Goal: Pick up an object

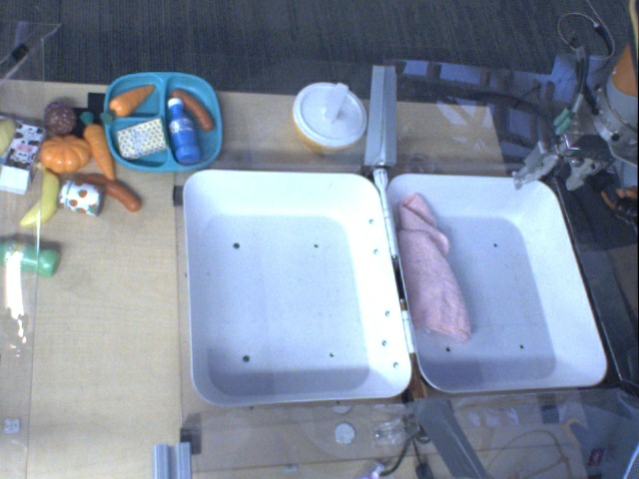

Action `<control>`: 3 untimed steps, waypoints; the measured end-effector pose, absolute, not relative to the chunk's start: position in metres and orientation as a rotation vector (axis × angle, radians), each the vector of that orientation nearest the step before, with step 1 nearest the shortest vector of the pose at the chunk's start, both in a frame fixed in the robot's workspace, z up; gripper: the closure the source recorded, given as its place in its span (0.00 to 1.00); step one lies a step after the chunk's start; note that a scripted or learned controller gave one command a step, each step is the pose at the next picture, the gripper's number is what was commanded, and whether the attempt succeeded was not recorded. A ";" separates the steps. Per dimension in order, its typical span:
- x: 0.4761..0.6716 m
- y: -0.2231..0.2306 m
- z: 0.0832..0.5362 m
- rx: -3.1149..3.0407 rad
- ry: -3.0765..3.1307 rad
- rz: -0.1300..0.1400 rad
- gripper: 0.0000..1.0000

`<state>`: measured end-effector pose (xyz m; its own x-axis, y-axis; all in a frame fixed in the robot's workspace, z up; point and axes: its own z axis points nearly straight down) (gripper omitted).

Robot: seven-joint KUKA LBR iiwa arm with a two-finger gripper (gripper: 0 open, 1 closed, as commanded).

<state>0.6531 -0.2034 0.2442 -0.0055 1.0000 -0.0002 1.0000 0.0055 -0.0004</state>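
A pink cloth (431, 267) lies rolled lengthwise in the right bin (529, 367), close against that bin's left wall and running from near the far edge toward the near one. The left bin (290, 367) sits just beside it, the two separated by a grey divider (380, 118) at the far end. The gripper (547, 160) hangs at the right bin's far right corner, well apart from the cloth — whether it is released or clenched I cannot tell, since the metal parts blur together there. Nothing appears to be held. On the bench to the left sit a teal tray (205, 93) of toy food and a yellow lidded cup (329, 116).
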 end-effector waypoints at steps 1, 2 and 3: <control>0.638 -0.161 0.111 -2.078 -2.353 0.002 0.00; 0.609 -0.097 0.089 -2.010 -2.426 -0.009 0.00; 0.600 -0.159 0.139 -1.971 -2.448 0.000 0.00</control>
<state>0.5996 -0.1592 0.1386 -0.2136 0.9769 -0.0007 0.9769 0.2136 0.0009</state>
